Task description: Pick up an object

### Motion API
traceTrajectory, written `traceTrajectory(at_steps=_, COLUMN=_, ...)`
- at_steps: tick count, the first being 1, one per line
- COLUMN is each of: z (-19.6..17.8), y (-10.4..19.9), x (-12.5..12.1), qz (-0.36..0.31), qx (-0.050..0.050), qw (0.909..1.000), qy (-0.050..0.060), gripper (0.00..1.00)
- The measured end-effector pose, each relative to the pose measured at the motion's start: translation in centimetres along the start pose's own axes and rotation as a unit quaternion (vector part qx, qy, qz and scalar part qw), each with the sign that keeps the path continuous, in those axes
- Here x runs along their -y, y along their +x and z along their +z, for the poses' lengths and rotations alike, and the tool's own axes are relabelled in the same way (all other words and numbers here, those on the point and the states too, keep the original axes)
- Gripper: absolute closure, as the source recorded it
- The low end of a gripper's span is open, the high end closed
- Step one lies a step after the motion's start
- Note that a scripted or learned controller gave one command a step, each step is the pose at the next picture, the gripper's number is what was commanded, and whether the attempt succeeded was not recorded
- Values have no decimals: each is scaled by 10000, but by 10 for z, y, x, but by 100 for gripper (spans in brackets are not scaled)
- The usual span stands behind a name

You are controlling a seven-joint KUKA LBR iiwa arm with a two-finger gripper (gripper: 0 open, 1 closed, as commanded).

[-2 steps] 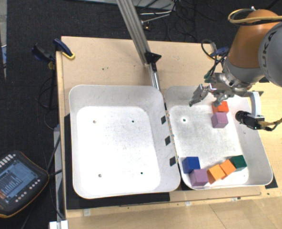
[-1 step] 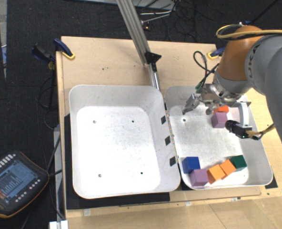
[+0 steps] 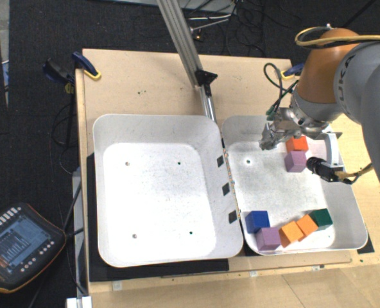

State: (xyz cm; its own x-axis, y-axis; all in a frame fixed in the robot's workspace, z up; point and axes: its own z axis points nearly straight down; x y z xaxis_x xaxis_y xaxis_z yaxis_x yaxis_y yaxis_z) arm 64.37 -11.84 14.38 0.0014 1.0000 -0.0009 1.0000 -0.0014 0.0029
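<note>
Your gripper (image 3: 269,140) hangs over the far part of the right bin (image 3: 344,201), just left of an orange block (image 3: 297,144) and a purple block (image 3: 294,162) that sit touching each other near the bin's far right side. From this angle you cannot tell whether the tool is apart or together; the wrist and cabling crowd that spot. Nothing is visibly clamped in it.

Along the near edge of the same bin lie four more candidates: a blue cube (image 3: 257,221), a second purple cube (image 3: 269,238), a second orange cube (image 3: 292,231) and a green cube (image 3: 321,219), packed in a loose row. The left bin (image 3: 113,133) holds no blocks.

Watch for these risks. Since the nearest pair touch, a descent on either one may nudge its neighbour or wedge both together, so the grasp slips. The tool also sits to the side of them rather than above, so coming straight down would likely meet bare bin floor. The loose cable (image 3: 334,172) near the far blocks could snag
</note>
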Motion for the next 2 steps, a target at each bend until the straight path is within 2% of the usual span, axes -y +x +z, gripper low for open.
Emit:
traceTrajectory(at_steps=1, z=-61, y=2, x=-10, qz=-20, qx=2, qw=10000, qy=-25, gripper=100)
traceTrajectory(at_steps=2, z=-90, y=2, x=-11, qz=-20, qx=1, qw=10000, qy=-11, gripper=100)
